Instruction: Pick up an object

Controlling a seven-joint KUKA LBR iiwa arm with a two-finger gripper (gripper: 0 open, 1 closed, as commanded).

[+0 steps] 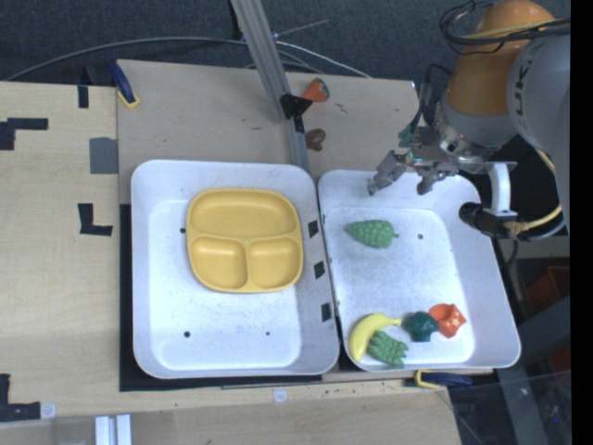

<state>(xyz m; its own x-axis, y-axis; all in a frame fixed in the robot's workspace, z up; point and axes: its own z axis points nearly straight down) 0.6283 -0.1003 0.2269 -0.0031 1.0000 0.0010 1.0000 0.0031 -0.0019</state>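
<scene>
My gripper (400,184) hangs over the back edge of the right bin (482,276), its two fingers spread open with nothing between them. A green bumpy toy fruit (372,234) lies in the bin just below and left of the gripper. At the bin's front edge sit a yellow banana (364,328), a light green bunch (388,348), a dark teal piece (422,325) and a red-orange piece (449,319), packed close together.
The left bin (157,276) holds a yellow divided plate (245,239). A grey pole (264,44) rises behind the bins, with an orange clip (316,89) beside it. The arm's orange band (496,49) stands at the upper right.
</scene>
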